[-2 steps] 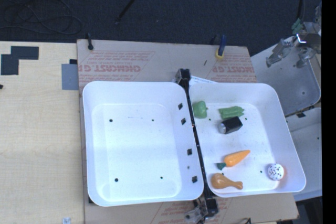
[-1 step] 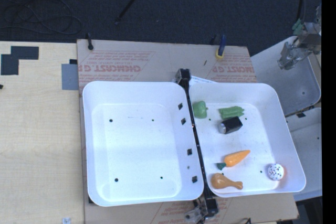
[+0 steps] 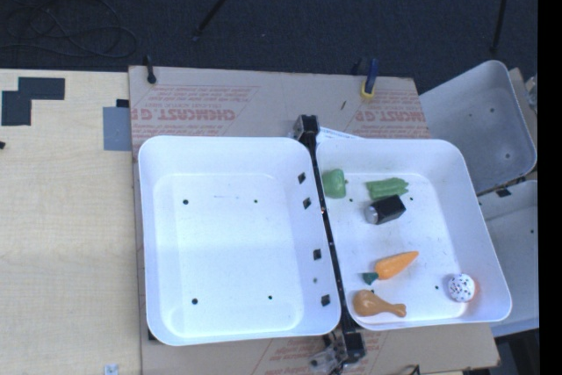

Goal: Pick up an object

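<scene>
right white plastic bin (image 3: 479, 215) holds an orange toy carrot (image 3: 397, 263), a green toy pepper (image 3: 386, 187), a black cylinder (image 3: 385, 210), a speckled white ball (image 3: 460, 286); tool state: can't tell.

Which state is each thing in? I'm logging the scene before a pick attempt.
green block: resting at the right bin's left wall
green pepper: lying flat
black and silver object: on its side, just below the pepper
carrot: lying at a slant
drumstick: lying near the front rim
white speckled ball: resting apart from the others
right bin: holds all six
</scene>
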